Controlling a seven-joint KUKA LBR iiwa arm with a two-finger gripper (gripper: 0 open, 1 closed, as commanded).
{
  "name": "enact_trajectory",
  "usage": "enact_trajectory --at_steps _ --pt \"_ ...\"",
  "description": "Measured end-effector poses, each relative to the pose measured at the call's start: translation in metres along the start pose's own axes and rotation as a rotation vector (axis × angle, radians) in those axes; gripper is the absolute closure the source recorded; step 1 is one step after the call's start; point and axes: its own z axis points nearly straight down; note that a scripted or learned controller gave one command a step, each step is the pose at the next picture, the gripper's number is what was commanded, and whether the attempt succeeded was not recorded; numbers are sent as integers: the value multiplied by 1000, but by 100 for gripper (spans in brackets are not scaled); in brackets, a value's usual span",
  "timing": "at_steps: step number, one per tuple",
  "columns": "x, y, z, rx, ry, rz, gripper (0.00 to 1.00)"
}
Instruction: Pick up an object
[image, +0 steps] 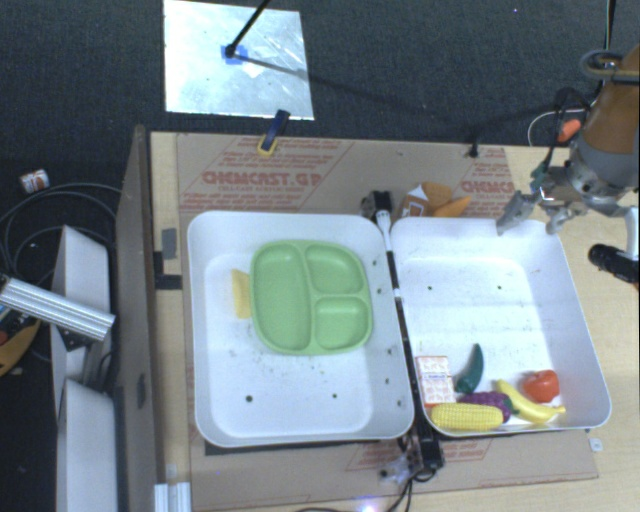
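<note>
Crowding the near edge of the right shallow white bin are a yellow plastic corn cob, purple eggplant, yellow banana, red tomato and dark green pepper. The two-finger gripper is seen spread open, empty, above the far rim. Bare floor between offers descent room, though near-wall clearance is judged tight.

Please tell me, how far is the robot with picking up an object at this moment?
Done: nothing yet. The corn, banana, tomato and the other toys lie at the right bin's near edge. In hand: nothing; the open gripper hangs over the bin's far right corner. Left: reach the toys, close on one, lift.
</note>
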Motion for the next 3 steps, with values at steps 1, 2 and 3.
enact_trajectory --at_steps 1,2,3 --pt "0 0 0 0 0 0 0" --pt "-7 0 -9 0 -1 2 0" --pt "-6 0 -8 1 0 0 0"
